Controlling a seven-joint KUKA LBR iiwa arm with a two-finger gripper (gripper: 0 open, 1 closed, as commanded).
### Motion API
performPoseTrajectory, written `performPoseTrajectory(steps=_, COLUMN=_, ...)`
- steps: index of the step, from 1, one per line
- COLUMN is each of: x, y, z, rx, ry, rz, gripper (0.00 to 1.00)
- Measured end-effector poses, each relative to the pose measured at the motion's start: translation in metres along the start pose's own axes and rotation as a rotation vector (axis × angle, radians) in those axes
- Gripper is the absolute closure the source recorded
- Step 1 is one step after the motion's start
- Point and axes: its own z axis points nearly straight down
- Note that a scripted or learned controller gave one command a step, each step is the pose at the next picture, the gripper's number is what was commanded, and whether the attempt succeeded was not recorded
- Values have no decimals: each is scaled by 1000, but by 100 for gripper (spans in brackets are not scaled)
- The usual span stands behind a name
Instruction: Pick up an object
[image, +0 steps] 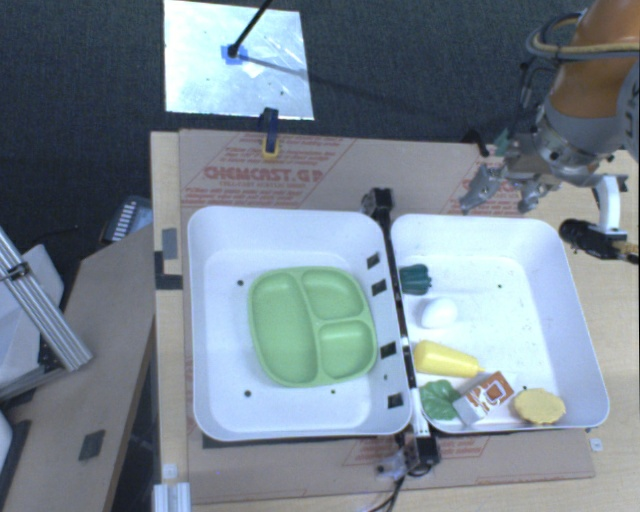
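A: What does the bench look like?

B: A brown cardboard sheet (300, 165) printed with red lettering covers it, and two shallow white plastic bins sit on it side by side, touching along a black clipped seam. Dark carpet lies beyond, with a shiny square foil sheet (238, 58) on it.

A: And in the bins?

B: The left bin (215, 235) holds a pale green three-compartment plastic tray (310, 325), lying flat near its middle. The right bin (545, 240) has its things gathered along the seam and the near wall: a small dark green toy vegetable (414, 278), a white egg-shaped piece (437, 313), a yellow tapered toy corn (446, 358), a green leafy toy (437, 398), a small orange-and-white carton (485, 394) and a round yellow cookie-like disc (540, 405).

A: Where is the arm?

B: The grey two-finger gripper (505, 190) hangs above the right bin's far rim, fingers spread apart with nothing between them.

A: Room to move?

B: The right bin's far and right portions are bare white floor.
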Motion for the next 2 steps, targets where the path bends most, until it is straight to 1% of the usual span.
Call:
performPoseTrajectory(steps=1, x=0, y=2, z=-6, rx=-10, ry=-1, rz=-2, gripper=0)
performPoseTrajectory(steps=2, x=4, y=7, z=37, rx=-8, ry=-2, rz=-4, gripper=0)
